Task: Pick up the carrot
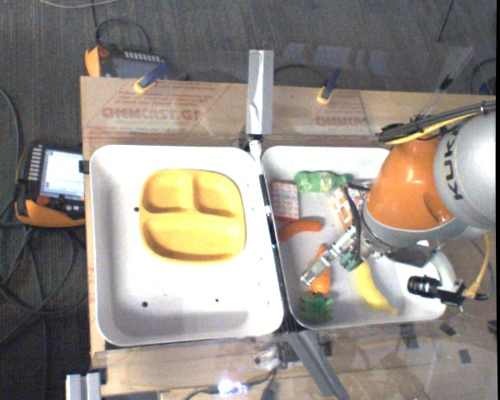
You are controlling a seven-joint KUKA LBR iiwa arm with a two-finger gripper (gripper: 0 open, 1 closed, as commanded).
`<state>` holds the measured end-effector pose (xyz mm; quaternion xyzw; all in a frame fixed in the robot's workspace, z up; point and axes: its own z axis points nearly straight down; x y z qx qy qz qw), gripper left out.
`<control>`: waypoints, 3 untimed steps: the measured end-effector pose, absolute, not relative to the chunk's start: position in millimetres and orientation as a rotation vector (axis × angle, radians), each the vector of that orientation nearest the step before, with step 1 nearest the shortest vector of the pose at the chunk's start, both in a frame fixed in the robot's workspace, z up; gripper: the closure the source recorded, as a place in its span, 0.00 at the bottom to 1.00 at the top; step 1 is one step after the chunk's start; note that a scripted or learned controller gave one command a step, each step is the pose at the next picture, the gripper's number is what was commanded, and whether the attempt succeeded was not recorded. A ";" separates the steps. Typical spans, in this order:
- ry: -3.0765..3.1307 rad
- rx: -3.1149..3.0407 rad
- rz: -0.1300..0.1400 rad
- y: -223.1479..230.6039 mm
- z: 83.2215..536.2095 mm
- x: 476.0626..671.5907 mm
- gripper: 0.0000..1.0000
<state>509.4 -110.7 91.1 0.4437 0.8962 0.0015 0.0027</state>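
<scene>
At the lower centre of the frame, in the right bin [277, 302], the gripper [323, 267] hangs low just above the carrot [320, 285]. Whether it is parted or closed I cannot tell. The carrot lies near the bin's bottom wall, its green top [317, 307] pointing down-frame, a banana [369, 290] just to its right. A good grasp likely means centring over the orange body, clear of the banana.

The gripper [323, 267] hangs in the right bin [277, 161], the carrot [320, 284] just below it, a banana [370, 290] to its right, a divided tray [193, 215] far left.
</scene>
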 end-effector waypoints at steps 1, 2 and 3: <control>2.810 1.382 0.012 -108.5 99.2 512.1 1.00; 2.663 1.646 0.017 -157.6 89.4 490.4 1.00; 2.712 1.588 0.000 -134.4 189.9 495.7 1.00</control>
